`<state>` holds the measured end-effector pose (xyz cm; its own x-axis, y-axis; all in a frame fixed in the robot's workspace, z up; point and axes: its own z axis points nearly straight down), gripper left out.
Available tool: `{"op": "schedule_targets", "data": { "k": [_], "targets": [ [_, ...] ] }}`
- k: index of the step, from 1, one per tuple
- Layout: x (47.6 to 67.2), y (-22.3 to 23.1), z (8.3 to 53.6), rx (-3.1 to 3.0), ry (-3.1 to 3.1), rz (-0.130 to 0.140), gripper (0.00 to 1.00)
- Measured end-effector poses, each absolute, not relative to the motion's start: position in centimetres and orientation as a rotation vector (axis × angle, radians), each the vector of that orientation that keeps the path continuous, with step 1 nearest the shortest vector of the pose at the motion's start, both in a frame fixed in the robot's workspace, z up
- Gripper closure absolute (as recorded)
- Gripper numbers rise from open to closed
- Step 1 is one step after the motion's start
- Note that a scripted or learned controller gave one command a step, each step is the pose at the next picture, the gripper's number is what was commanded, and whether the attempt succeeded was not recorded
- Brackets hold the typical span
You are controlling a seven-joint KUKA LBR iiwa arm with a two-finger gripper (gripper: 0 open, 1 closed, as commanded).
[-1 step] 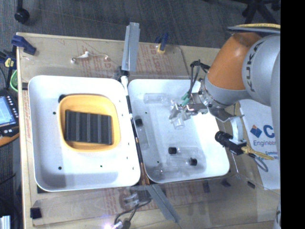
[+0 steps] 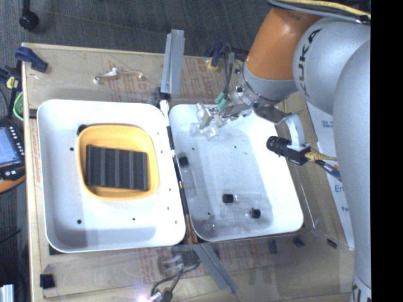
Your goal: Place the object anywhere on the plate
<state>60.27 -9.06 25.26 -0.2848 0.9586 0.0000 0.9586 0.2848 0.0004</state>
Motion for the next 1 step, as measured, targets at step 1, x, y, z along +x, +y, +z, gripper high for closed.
{"op": "schedule_targets", "data": {
  "k": [1],
  "targets": [
    [65.06, -1.45, 20.81, 1.629, 2.687, -0.001, 1.00]
  ]
}}
